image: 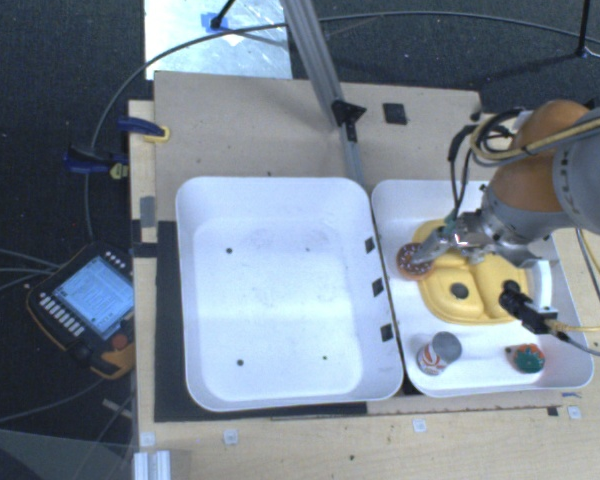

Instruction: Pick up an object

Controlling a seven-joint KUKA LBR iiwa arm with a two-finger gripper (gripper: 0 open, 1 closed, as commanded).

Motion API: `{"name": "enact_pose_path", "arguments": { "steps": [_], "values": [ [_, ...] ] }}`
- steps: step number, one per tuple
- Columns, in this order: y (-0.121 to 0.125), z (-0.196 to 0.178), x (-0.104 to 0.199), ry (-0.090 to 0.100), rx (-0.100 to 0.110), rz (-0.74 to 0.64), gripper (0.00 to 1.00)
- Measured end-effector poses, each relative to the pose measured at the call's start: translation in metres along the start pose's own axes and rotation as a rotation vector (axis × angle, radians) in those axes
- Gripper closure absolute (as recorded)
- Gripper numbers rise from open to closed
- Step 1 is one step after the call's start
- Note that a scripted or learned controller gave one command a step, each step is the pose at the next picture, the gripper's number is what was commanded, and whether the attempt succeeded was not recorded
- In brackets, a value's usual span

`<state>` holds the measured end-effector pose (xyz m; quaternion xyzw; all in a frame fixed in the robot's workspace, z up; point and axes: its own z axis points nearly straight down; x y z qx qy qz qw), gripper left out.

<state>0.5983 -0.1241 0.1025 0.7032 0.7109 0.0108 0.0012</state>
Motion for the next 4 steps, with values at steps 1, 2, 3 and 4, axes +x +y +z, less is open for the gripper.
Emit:
{"name": "enact_pose_path", "arguments": {
  "steps": [1,2,3,4],
  "values": [
    [0.006,-0.017,0.005,0.01,-0.015,-0.002,1.0],
    [0.012,-0.082,0.003,-0.016,0.008,0.005,1.0],
    [0.012,-0.146,0.007,-0.015,0.008,0.005,1.0],
    [0.014,-0.187,0.007,-0.014,0.01,0.005,1.0]
  ]
}}
